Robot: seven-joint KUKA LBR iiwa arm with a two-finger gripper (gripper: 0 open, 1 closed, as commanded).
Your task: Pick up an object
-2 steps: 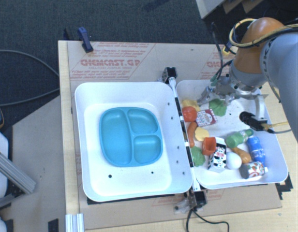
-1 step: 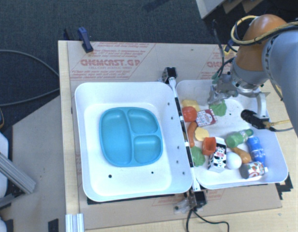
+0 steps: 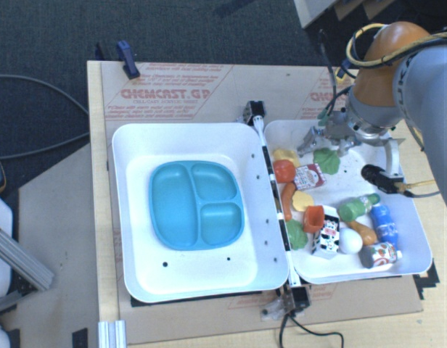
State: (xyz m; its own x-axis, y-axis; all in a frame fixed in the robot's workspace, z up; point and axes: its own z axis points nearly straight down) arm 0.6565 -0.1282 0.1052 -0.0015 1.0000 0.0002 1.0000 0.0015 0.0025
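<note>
My gripper (image 3: 327, 142) hangs over the back left part of the right bin (image 3: 419, 256), below the grey arm with its orange band. A green toy (image 3: 327, 159) lies directly under the gripper and touches its lower end. I cannot see whether it is held. Close by are a red and white packet (image 3: 309, 176), a red tomato (image 3: 284, 170) and a yellow piece (image 3: 285, 153).
The right bin also holds a carrot (image 3: 287, 193), an orange cup (image 3: 313, 216), a black-and-white box (image 3: 326, 238), a white egg (image 3: 350, 243), a green bottle (image 3: 358, 207), a blue bottle (image 3: 383, 222) and a red can (image 3: 383, 254). The left bin (image 3: 136, 267) holds a blue divided plate (image 3: 198, 203).
</note>
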